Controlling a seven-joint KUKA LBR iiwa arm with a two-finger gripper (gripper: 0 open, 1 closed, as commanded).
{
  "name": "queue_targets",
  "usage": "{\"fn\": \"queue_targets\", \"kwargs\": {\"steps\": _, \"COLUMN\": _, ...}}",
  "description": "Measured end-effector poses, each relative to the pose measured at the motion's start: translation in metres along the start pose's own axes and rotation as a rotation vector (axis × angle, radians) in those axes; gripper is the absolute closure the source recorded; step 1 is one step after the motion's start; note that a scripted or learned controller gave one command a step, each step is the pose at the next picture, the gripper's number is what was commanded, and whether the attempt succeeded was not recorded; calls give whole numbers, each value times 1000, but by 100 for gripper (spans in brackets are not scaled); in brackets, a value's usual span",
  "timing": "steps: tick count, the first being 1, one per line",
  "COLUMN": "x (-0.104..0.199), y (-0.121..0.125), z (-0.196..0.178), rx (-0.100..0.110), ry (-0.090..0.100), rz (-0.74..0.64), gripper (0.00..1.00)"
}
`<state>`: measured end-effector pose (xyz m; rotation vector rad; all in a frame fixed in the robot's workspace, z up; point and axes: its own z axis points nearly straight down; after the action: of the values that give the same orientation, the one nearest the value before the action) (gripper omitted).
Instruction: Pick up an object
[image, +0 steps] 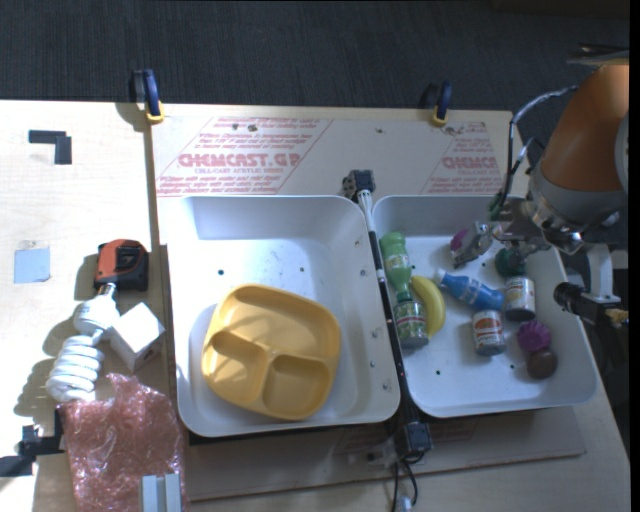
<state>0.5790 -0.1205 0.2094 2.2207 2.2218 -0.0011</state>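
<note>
The right bin (500, 395) holds several small objects. Among them are a green bottle (395, 256), a jar with a green lid (409, 322), a banana (431, 303), a blue bottle (473, 291), two small cans (518, 297) (488, 332), a purple toy (533, 335) and a brown ball (541, 364). My gripper (491, 236) hangs over the far part of this bin. It sits between a magenta object (460, 240) and a dark green object (510, 261), just above the blue bottle. Nothing is visibly held.
The left bin (250, 240) holds a yellow divided plate (270, 350). Left of the bins on the bench lie a tape measure (124, 263), a spiral light bulb (80, 355), a white cube (135, 333) and crumpled pink plastic (115, 430). The arm (590, 130) rises at the right.
</note>
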Motion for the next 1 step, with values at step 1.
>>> {"fn": "queue_targets", "kwargs": {"steps": 1, "x": -53, "y": -15, "z": 102, "rx": -7, "ry": 7, "rz": -5, "gripper": 0}}
